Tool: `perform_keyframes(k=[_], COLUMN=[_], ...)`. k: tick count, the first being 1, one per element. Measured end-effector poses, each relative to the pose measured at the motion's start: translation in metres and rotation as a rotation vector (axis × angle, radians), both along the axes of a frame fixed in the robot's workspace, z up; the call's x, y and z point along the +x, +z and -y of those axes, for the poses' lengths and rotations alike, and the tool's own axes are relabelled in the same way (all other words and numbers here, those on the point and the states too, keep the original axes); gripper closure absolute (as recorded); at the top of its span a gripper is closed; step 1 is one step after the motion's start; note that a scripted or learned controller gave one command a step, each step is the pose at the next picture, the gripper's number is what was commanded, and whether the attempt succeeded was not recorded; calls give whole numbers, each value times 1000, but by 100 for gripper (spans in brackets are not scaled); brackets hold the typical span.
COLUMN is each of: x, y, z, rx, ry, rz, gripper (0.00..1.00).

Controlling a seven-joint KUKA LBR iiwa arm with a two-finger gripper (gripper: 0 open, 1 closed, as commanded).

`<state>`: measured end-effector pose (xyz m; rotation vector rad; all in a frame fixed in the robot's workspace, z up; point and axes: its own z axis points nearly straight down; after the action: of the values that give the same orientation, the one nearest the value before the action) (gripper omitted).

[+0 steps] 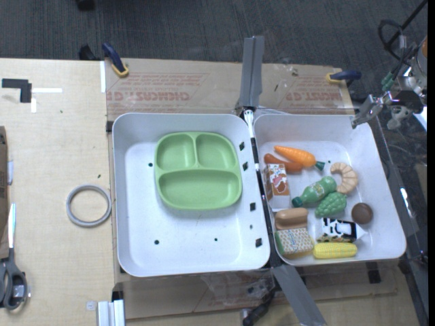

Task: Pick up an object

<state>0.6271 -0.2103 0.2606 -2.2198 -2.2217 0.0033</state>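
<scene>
Since the task names no single object, any of the toy foods in the right bin [385, 156] can serve, and they lie close together in its middle and near part. At the far end of the group lies the carrot [296, 156], on its side and touching the red sausage [275, 161] beside it. At the near end the corn [333, 250] lies close to the bin wall. The brown ball [361, 213] stands a little apart on the right.

All of them look like light, stiff plastic with smooth skin, so I think they can slip or roll away under a bad grip. The carrot seems the best choice: take it across its thick middle, from above.

The gripper [397, 104] is at the far right corner of this bin, outside the pile, and whether it is open or closed I cannot tell. The green plate [198, 170] lies alone in the left bin [129, 202].
</scene>
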Motion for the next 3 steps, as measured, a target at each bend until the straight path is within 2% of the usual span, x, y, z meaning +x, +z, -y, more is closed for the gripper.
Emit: perform_keyframes(k=[1,2,3], x=[-39,-71,6], y=[-110,-122,-170], z=[-57,-86,-98], rx=[1,1,-1], ry=[30,-50,-209], rz=[-1,-1,0], gripper=[0,0,0])
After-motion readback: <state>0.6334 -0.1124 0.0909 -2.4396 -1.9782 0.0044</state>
